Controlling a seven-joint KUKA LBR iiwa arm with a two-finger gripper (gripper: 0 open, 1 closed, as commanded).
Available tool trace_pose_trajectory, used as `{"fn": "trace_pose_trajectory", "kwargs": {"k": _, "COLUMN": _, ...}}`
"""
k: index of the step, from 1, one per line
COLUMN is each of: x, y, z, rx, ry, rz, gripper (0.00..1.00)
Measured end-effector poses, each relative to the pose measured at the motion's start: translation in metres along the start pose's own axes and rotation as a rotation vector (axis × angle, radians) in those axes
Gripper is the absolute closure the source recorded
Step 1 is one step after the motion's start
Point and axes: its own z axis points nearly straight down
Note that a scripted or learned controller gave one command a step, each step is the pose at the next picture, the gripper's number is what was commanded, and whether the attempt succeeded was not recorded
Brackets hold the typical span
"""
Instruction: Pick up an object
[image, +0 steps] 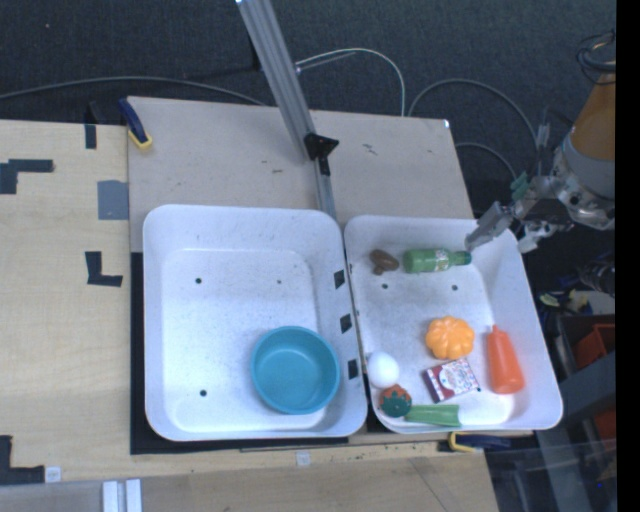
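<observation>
The right bin (520, 290) holds several small items. A green bottle (435, 261) lies on its side near the far wall, next to a brown lump (384, 261). An orange round fruit (450, 337) sits mid-bin, with an orange-red bottle (504, 360) to its right. At the near end lie a red and white packet (452, 380), a white ball (382, 368), a red and green toy (395, 400) and a green stick (432, 414). My gripper (500, 237) hangs open over the bin's far right corner, just right of the green bottle's cap, holding nothing.
In the left bin (200, 250) a blue bowl (294, 369) sits at the near right. A slanted metal pole (285, 75) comes down to the bins' far edge. Cables (400, 75) trail behind the bench.
</observation>
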Motion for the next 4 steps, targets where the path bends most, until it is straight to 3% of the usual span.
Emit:
{"fn": "trace_pose_trajectory", "kwargs": {"k": 1, "x": 0.000, "y": 0.000, "z": 0.000, "rx": 0.000, "ry": 0.000, "rz": -0.001, "gripper": 0.00}}
{"fn": "trace_pose_trajectory", "kwargs": {"k": 2, "x": 0.001, "y": 0.002, "z": 0.065, "rx": 0.007, "ry": 0.000, "rz": 0.000, "gripper": 0.00}}
{"fn": "trace_pose_trajectory", "kwargs": {"k": 4, "x": -0.004, "y": 0.005, "z": 0.158, "rx": 0.006, "ry": 0.000, "rz": 0.000, "gripper": 0.00}}
